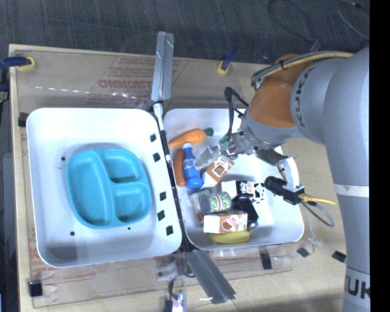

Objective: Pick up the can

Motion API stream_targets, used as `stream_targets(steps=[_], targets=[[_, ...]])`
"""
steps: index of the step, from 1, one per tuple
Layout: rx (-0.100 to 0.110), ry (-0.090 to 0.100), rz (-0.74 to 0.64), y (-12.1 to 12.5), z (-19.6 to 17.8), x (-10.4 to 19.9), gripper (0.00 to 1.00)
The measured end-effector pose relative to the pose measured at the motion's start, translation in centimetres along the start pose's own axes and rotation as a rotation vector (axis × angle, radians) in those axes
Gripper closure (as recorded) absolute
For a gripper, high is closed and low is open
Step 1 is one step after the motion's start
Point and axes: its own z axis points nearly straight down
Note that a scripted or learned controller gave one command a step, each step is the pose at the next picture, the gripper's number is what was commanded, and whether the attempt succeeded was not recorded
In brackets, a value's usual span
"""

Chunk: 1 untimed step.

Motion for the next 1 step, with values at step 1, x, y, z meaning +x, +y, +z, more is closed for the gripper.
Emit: stream_targets(steps=[1], targets=[[-0.008,-0.005,0.332,2.47,2.49,4.84,0.00]])
